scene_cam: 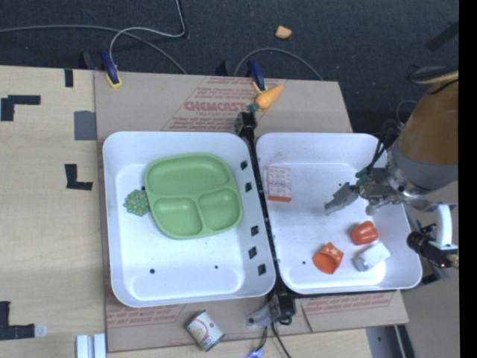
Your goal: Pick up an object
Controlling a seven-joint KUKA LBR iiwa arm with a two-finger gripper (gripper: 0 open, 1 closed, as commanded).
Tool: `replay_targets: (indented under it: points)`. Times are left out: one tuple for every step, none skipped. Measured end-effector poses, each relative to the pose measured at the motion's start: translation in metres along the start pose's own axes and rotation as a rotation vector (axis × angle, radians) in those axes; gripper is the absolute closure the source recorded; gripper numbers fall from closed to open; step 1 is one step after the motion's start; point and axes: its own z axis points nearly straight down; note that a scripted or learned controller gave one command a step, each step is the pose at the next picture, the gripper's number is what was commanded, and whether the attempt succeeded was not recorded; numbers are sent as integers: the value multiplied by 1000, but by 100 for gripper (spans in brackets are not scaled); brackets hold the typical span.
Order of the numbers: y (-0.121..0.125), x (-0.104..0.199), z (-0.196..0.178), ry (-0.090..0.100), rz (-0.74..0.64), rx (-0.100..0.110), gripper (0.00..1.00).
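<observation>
My gripper (348, 207) hangs over the right bin (313, 151), near its right side. Its two fingers are spread open and nothing sits between them. Just below it, towards the bin's front right, lie a red round toy (364, 233), an orange toy (328, 258) and a small grey-white piece (371, 257). A red-and-white packet (278, 183) lies flat at the bin's left side. The left bin (179, 282) holds a green divided plate (194, 195) with a small green knobbly toy (137, 202) beside its left edge.
An orange carrot toy (267, 95) lies on the cardboard behind the bins, and an orange bit (283, 31) on the dark floor beyond. A small can (204, 330) lies in front of the bins. Blue clamps (111, 71) and cables run along the back edge.
</observation>
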Motion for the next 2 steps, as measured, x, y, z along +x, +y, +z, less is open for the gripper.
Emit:
replay_targets:
  points:
    - [23,-59,57,-1,2,2,0]
    - [-13,-80,129,-1,1,-3,0]
